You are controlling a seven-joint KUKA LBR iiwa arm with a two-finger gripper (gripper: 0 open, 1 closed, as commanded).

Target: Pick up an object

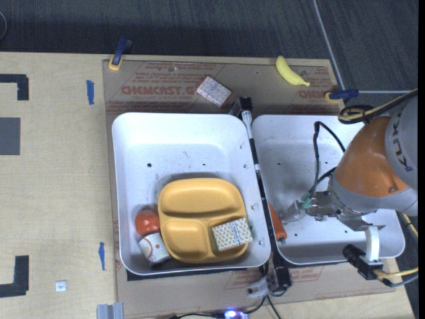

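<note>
A single fixed camera hangs above the bench (53,178), looking down at a slant from moderate height. It takes in both white bins (133,178) whole, side by side, and dark floor (199,12) beyond the bench's far edge.

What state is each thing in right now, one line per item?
yellow divided tray: lying flat in left bin.
patterned sponge: resting in the tray's lower right compartment.
orange and white cup: on its side beside the tray.
banana: lying outside the bins.
claw: low in right bin.
</note>
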